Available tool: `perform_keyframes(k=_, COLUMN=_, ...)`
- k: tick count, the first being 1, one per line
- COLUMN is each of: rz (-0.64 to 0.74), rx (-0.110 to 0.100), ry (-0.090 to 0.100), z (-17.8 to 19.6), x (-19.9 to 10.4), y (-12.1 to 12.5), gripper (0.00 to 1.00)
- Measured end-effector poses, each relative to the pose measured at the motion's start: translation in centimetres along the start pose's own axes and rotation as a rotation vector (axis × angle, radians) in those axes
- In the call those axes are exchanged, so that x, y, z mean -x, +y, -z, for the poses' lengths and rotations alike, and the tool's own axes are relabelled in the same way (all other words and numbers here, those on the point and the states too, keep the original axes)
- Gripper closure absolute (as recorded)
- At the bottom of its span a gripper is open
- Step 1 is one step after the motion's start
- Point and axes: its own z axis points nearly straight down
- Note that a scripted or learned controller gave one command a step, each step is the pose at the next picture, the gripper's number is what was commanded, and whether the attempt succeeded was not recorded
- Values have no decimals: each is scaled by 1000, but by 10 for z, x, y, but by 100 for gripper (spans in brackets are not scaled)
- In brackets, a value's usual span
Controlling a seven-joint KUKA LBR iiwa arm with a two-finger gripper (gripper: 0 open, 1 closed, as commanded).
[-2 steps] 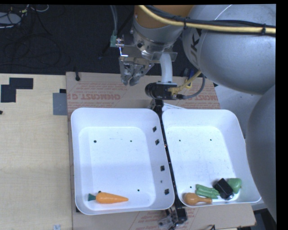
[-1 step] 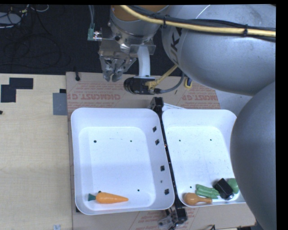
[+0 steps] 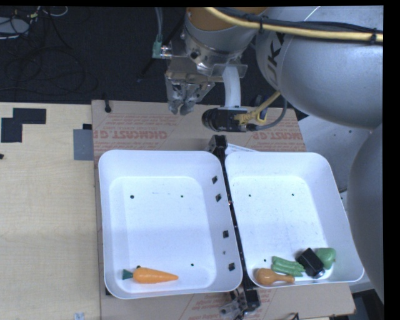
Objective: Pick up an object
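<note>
From my remote station, I see a toy carrot (image 3: 153, 275) lying on its side along the near wall of the left bin (image 3: 111, 187), green top pointing left, orange tip pointing right. Across the divider, the right bin (image 3: 331, 181) holds a small cluster in its near right corner: an orange pear-shaped piece (image 3: 272, 277), a green bean pod (image 3: 287, 267), a black block (image 3: 310, 262) and a green rounded piece (image 3: 326, 255), all touching or just beside one another.

The gripper (image 3: 183, 103) hangs well apart from all of these, above the cardboard sheet (image 3: 144, 128) beyond the far edge of the left bin. Its fingers point downward, drawn close together, with nothing between them. The grey arm (image 3: 325, 62) sweeps in from the right across the top of the view, its orange band (image 3: 215, 17) just above the wrist, cables trailing beside it. The wooden bench top (image 3: 44, 206) lies to the left of the bins.
</note>
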Motion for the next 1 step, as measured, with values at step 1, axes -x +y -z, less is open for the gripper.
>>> perform_keyframes(k=1, rz=8, rx=6, ry=4, z=62, x=-47, y=-15, gripper=100)
